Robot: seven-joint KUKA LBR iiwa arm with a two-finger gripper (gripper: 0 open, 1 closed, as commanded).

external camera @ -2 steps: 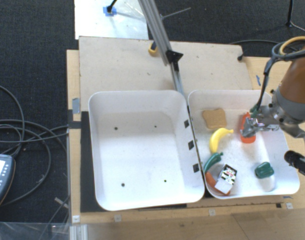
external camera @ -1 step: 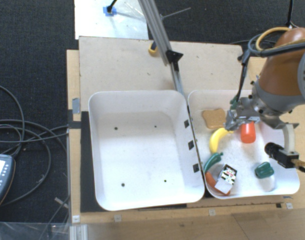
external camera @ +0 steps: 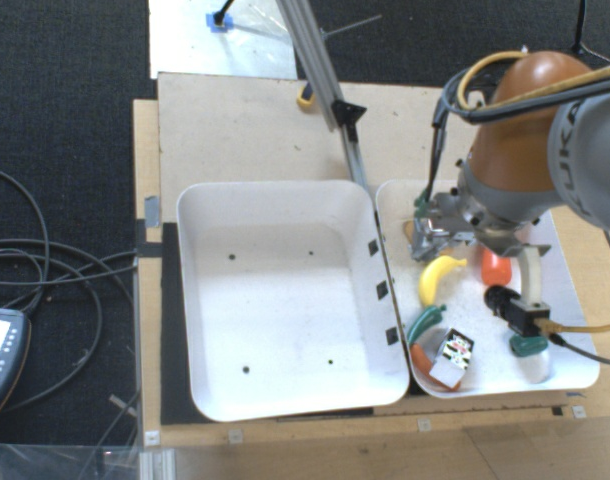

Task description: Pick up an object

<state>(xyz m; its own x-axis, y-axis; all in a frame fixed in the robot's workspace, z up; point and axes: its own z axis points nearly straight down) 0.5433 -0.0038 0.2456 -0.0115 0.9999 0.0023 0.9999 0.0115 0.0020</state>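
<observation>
Right bin point(external camera: 575, 363) | hand point(external camera: 432, 230) above far end, grip state unclear | banana point(external camera: 437, 276) just below hand

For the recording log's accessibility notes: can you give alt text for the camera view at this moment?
A grey and orange robot arm reaches from the right over the right white bin, its gripper just above a yellow banana among small red, green and patterned objects. The left white bin sits beside it on the bench.

the arm point(external camera: 555, 138) covers the far part of the right bin point(external camera: 575, 373) and runs off the right edge. the gripper point(external camera: 437, 230) fingertips are too small to tell.
</observation>
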